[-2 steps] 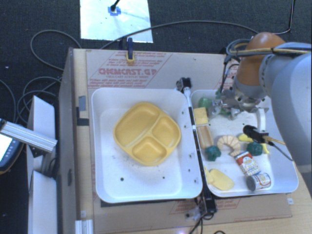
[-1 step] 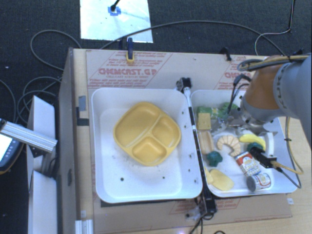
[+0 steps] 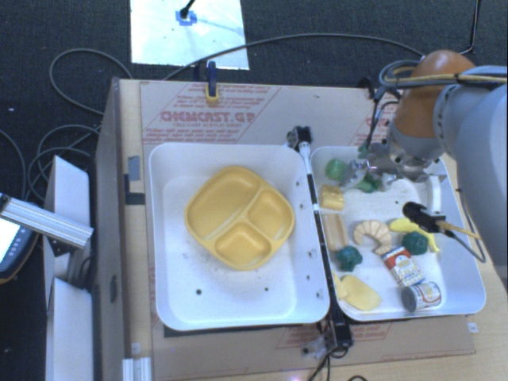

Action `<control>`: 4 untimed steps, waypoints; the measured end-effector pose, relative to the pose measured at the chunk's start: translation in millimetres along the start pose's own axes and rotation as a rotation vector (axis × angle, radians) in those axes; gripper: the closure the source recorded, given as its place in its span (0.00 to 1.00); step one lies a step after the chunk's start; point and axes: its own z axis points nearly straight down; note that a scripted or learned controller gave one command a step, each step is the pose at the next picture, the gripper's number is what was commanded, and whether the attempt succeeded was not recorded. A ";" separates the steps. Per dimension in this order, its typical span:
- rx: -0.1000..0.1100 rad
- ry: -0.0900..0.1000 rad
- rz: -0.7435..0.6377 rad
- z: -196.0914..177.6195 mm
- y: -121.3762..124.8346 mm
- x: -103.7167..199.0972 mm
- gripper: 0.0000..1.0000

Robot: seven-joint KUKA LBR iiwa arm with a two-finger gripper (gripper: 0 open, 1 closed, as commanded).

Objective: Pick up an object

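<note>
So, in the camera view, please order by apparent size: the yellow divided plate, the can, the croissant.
1. yellow divided plate, clearly largest.
2. can and croissant look about alike; I would not rank them.

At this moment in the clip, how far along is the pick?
Done: the arm has reached into the right bin, with the gripper low at its far end beside a green item. In hand: nothing visibly lifted; whether the fingers grip anything cannot be told. Left: the grasp and lift. The can, croissant and yellow tray in the left bin lie undisturbed.
</note>
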 end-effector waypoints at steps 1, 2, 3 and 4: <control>-0.034 -0.010 0.007 7.7 -81.9 27.2 0.00; -0.023 -0.005 0.002 -30.5 -14.4 -5.1 0.00; -0.023 -0.005 0.001 -43.5 14.2 -6.8 0.00; -0.019 -0.004 0.004 -15.4 -29.6 -3.6 0.00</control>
